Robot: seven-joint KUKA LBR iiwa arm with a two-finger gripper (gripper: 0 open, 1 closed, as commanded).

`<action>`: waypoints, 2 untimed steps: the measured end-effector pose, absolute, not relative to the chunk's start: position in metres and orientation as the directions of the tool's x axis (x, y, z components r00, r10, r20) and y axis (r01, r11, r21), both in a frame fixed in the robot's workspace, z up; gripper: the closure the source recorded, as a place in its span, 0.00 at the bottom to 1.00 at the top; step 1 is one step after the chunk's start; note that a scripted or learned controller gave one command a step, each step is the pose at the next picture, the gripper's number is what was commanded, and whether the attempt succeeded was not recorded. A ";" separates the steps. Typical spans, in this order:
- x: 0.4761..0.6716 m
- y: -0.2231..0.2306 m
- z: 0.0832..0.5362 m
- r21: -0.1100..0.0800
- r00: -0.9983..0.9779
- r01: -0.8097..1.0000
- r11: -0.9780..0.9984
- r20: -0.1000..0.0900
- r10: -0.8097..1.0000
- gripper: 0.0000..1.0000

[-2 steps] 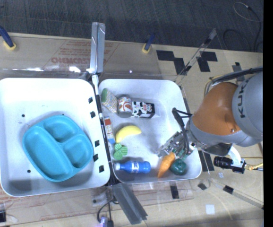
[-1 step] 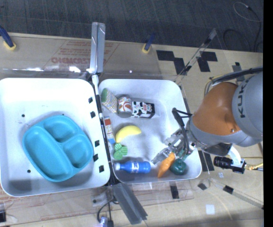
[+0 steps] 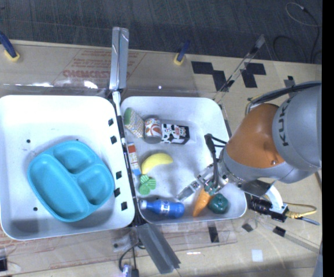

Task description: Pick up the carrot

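The carrot [image 3: 201, 202] is orange with a dark green top [image 3: 218, 203]. It lies at the near right corner of the right bin [image 3: 225, 117], by the front wall. My gripper [image 3: 204, 184] hangs low in that bin, just above and slightly left of the carrot. A silver part of it reaches down-left toward the bin floor. The view does not show the carrot held. The grey and orange arm [image 3: 259, 146] covers the bin's right edge.
Also in the right bin are a yellow banana [image 3: 156, 161], a green toy [image 3: 147, 184], a blue bottle [image 3: 162, 208], a can [image 3: 151, 128], a cow-print carton [image 3: 174, 133] and a green packet [image 3: 133, 123]. The left bin holds a blue sectioned plate [image 3: 69, 180].
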State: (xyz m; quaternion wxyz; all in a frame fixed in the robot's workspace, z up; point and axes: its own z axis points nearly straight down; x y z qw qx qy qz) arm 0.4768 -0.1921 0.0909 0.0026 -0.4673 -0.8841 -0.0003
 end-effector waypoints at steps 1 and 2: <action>0.478 -0.209 0.091 0.000 -0.596 0.803 0.596 0.000 0.803 0.00; 0.479 -0.208 0.100 0.000 -0.600 0.800 0.600 0.002 0.800 1.00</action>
